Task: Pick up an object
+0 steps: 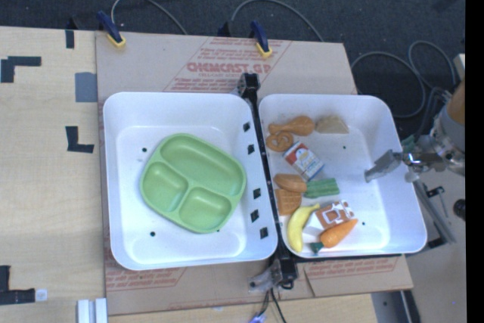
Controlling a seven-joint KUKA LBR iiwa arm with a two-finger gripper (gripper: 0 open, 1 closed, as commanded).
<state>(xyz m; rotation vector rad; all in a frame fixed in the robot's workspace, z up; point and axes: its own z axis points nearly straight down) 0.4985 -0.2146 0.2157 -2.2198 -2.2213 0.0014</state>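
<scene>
The pincer (380,166) hangs low over the right-hand part of the right bin (378,106), above bare white floor, and nothing lies between its fingers; whether they are parted or closed cannot be made out from this angle. As a judgement, the pick has hardly begun: every object lies loose in the bin, so the approach, the closing and the lift all remain to be done. Taking the right bin as the landmark, its contents crowd the left half, against the wall it shares with the other bin. Nearest the pincer, towards the bin's middle, lie a small red-and-white carton (303,159) and a green block (322,187). At the bin's far wall sit a tan bread roll (331,124) and some brown pastry pieces (287,131). Beside the shared wall lies another brown bread piece (289,191). Towards the near wall are a yellow banana (298,225), an orange carrot (338,232) and a second red-and-white packet (331,213), lying close together. Left of the right bin, touching it along that wall, the left bin (121,113) holds one green divided plate (193,183), lying flat with three compartments. Both bins rest on a cardboard sheet (227,64) on the worktop (41,163).
</scene>
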